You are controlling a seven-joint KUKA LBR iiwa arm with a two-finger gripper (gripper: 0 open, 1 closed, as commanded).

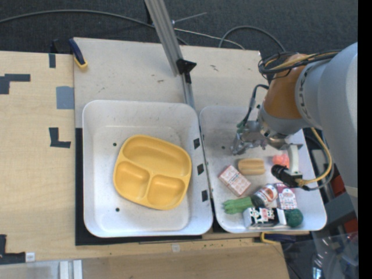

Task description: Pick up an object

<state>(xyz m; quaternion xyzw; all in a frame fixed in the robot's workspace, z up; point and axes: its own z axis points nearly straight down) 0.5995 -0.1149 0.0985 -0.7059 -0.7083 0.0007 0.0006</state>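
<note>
Claw (pixel 241 144) hovers in the right bin (pixel 212 156); grip state cannot be told. Tan block (pixel 251 167) lies just at its 5 o'clock: likely light, stiff; pinch across short sides.

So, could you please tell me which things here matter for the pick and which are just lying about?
Job: tool; tan block; pink box; green toy; small can.
Lying about: yellow divided plate; blue-handled clamp; cables.
</note>
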